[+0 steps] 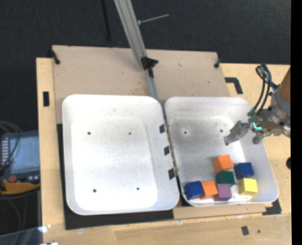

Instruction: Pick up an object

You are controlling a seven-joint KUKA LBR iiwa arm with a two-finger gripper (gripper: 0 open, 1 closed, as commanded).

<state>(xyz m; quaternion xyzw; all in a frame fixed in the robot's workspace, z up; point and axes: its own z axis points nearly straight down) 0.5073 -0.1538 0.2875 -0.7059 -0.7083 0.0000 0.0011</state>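
Observation:
Several small blocks lie clustered in the front right corner of the right bin [202,116]: an orange block [223,163], a blue block [244,169], a green block [225,177], a yellow block [248,186], a purple block [224,191], a second orange block [209,188] and a second blue block [193,189]. My gripper [247,135] hangs over the right side of that bin, just behind the cluster and above the first orange block. It is open, with nothing between its fingers [237,132].
The left bin [112,152] sits beside the right one, with a divider edge [168,147] between them. A slanted metal pole [133,29] rises behind the bins. A pendant with cables [18,160] lies at the far left.

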